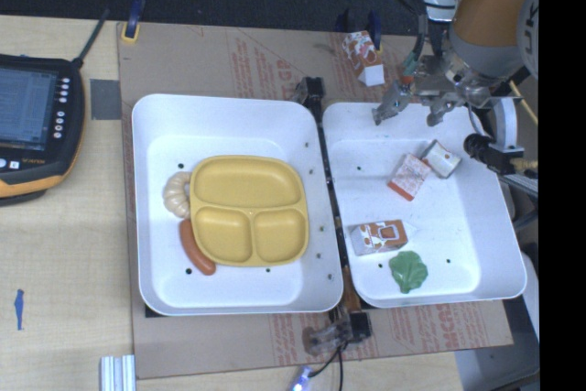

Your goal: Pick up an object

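My gripper (412, 110) hangs over the far edge of the right bin (494, 238), its two fingers spread apart with nothing between them. Below it in that bin lie a small red-and-white packet (410, 176), a grey-white box (442, 158), a brown-and-white carton (378, 237) and a green leafy toy (407, 271). The left bin (151, 197) holds a yellow divided plate (247, 209), with a beige pastry (176, 193) and a red sausage (196, 250) at its left side.
A small carton (361, 48) and a white cube (372, 75) lie on the cardboard behind the right bin. A teach pendant (32, 124) rests at the far left of the bench. Black clamps sit between the bins at top (312, 91) and bottom.
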`<state>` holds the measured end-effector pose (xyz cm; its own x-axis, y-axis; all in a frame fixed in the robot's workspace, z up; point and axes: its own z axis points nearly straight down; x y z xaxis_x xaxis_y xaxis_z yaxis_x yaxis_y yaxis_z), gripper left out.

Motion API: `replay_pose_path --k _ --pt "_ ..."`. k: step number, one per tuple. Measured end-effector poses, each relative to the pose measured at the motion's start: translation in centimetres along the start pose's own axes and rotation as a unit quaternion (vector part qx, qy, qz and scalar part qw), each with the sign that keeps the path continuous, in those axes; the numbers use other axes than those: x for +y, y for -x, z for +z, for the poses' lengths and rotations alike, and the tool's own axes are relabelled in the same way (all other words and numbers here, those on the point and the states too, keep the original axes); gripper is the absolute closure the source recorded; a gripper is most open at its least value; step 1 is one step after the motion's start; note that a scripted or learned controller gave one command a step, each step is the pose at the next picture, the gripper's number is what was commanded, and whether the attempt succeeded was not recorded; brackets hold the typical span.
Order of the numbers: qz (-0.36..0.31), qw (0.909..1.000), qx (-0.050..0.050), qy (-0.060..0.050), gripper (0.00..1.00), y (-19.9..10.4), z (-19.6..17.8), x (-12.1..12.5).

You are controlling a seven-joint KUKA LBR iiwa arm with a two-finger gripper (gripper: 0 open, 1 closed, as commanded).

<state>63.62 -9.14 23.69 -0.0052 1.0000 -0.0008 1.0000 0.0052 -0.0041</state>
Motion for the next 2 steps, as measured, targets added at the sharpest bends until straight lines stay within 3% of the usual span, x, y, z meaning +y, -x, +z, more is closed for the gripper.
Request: replay_pose_path --k 1,2 --pt "0.001 1.0000 -0.001 -0.001 0.00 6.2 8.1 -1.8" --pt "0.001 1.0000 -0.002 0.004 0.00 4.2 14.2 -3.8"
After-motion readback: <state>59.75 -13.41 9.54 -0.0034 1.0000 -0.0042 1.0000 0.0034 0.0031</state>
